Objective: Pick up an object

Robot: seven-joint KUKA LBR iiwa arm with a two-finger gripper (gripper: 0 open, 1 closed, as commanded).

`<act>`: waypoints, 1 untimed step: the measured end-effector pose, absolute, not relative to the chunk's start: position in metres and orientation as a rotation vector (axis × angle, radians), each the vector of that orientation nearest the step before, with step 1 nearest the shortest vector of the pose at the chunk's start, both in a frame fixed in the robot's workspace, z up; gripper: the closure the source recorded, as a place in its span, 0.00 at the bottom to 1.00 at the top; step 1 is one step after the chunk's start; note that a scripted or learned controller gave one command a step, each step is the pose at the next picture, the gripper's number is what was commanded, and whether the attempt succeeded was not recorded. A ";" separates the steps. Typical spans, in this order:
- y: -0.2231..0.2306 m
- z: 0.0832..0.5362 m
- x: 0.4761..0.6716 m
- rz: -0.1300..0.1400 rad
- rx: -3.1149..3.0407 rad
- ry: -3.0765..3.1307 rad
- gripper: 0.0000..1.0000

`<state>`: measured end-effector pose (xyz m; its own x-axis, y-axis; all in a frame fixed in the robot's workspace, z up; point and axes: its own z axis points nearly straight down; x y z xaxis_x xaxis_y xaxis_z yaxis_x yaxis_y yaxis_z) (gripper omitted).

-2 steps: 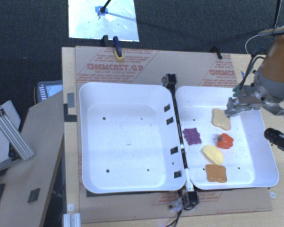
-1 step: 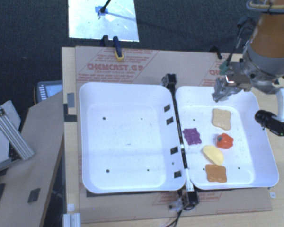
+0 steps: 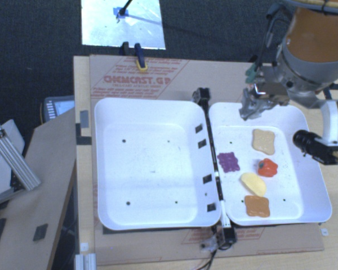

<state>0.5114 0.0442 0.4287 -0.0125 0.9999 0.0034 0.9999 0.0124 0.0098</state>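
Claw (image 3: 252, 110) hangs above right bin (image 3: 315, 207); grip state unclear; toast (image 3: 263, 141) just below.

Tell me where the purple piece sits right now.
The purple piece lies in the right bin, near its left wall by the divider, left of the red piece and up-left of the yellow piece.

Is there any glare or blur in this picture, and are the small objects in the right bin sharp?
Camera view: the shiny sheet behind the bench glares; the gripper looks slightly soft; the purple piece and red piece are distinct but coarse.
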 end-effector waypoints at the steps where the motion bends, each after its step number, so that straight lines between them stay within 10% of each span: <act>1: 0.098 0.477 0.490 0.012 2.208 2.231 1.00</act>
